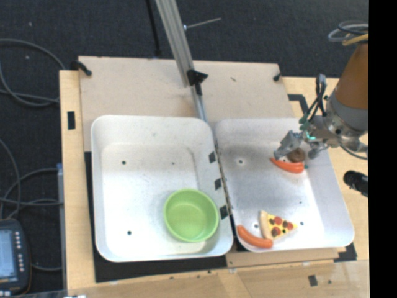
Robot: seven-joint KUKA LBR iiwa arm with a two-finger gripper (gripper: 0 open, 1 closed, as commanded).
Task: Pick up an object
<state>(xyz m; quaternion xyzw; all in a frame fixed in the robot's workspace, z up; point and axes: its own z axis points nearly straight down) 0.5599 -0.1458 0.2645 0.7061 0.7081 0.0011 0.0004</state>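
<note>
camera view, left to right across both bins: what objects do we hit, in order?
green bowl → orange sausage at the right bin's near edge → pizza slice → gripper over an orange piece.

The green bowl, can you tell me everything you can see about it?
The green bowl is round, light lime green and looks like smooth plastic. It stands upright with its open side up, and nothing shows inside it. It sits in the left white bin, near the bin's front right corner, close to the wall between the two bins. Only the bin floor touches it. The end effector is away over the other bin.
</note>
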